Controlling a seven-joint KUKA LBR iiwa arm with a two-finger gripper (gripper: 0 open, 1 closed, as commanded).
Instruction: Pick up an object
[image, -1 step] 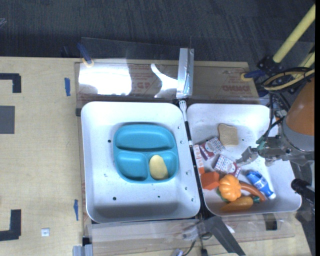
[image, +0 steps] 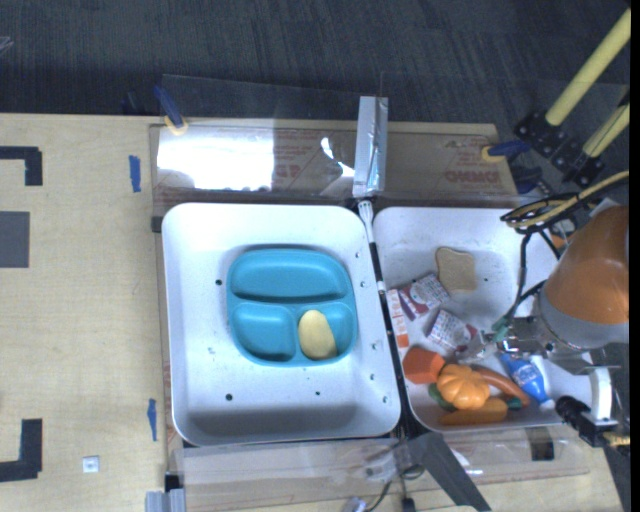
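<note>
The right bin (image: 400, 232) holds a heap of small items. A tan bread-like slice (image: 457, 268) lies near its back. Crinkled snack wrappers (image: 432, 308) sit in the middle. At the front lie an orange pumpkin-shaped toy (image: 462, 386), a red piece (image: 421, 364), a long orange carrot (image: 500, 385) and a small blue bottle (image: 526, 379). My gripper (image: 506, 340) hangs low over the bin's right side, just above the blue bottle and beside the wrappers. The arm's orange band (image: 598, 268) rises behind it. I see nothing held.
The left bin (image: 190, 330) carries a blue divided tray (image: 285, 290) with a yellow egg-shaped object (image: 317, 334) in its front right compartment. A clear panel (image: 260, 150) and cardboard stand behind both bins. Black cables (image: 535, 215) trail at the right bin's far corner.
</note>
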